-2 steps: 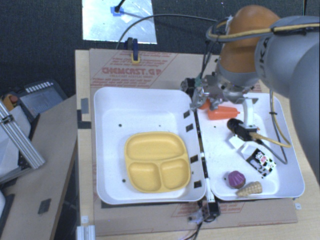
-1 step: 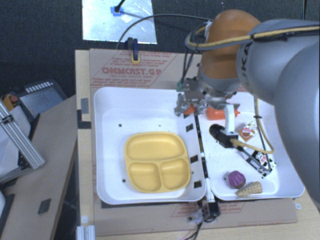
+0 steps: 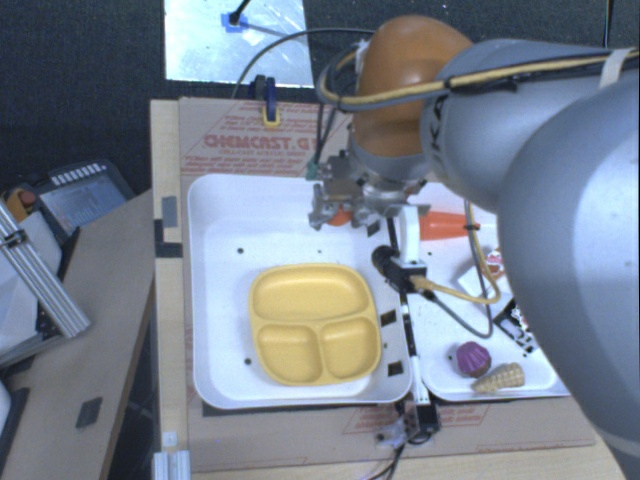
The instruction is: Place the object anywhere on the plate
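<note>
- The gripper [image 3: 345, 208] is largely masked by the wrist above it; something orange shows just beneath it, but whether that sits between the fingers, or how far they part, I cannot tell
- An orange object [image 3: 443, 225] lies in the right bin [image 3: 530, 383], partly cut off by the arm [image 3: 540, 168]; its shape is hard to make out
- The arm enters from three o'clock, its orange band [image 3: 405, 78] at twelve o'clock of the yellow plate [image 3: 313, 323]; the gripper hangs over the left bin [image 3: 215, 268], beyond the plate's far rim
- A purple ball [image 3: 472, 357] and a cone [image 3: 499, 377] rest at five o'clock in the right bin
</note>
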You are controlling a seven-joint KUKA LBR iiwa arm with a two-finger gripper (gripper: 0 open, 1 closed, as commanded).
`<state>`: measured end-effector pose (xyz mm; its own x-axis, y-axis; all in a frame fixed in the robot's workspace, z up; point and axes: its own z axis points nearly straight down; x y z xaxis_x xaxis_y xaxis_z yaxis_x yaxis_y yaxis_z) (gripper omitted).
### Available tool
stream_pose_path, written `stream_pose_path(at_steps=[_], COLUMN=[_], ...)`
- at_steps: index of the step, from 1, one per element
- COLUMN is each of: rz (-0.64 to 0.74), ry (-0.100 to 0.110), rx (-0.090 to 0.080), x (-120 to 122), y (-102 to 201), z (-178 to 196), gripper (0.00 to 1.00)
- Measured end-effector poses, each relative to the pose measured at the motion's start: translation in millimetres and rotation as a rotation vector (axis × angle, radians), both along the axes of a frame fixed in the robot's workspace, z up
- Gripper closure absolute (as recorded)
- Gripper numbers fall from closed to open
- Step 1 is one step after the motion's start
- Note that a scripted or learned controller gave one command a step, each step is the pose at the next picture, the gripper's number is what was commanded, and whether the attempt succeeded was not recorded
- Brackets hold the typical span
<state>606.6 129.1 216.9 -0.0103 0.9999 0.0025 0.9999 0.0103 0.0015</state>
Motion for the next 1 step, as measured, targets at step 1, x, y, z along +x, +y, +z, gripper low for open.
stream_pose_path(at_steps=[1], rz=[-0.006], ry=[0.001], rx=[-0.002], x=[0.1], y=[-3.8], z=[0.1], gripper=[0.00])
